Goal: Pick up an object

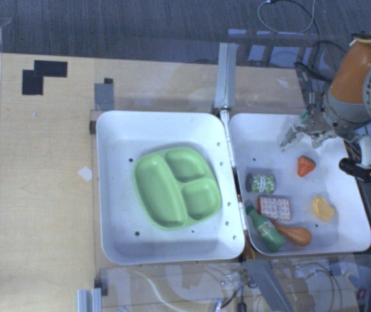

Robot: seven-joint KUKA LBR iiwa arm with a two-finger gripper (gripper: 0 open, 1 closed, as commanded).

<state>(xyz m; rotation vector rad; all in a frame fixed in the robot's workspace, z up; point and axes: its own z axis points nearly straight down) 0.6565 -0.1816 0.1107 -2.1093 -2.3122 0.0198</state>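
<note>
My gripper (304, 139) hangs over the far part of the right bin (269, 132), its fingers spread open with nothing between them. Just in front of it and slightly right lies a small red-orange toy (306, 166). Nearer the front are a green can (261, 183) on its side, a red patterned packet (275, 208), a yellow lump (323, 209), a green bottle (265, 227) and an orange-brown piece (295, 234) touching the bottle.
The left bin (117, 142) holds a green divided plate (177, 187). A metal rail (225, 77) runs back from where the two bins meet. The arm's orange band (357, 70) is at the right edge, with cables behind it.
</note>
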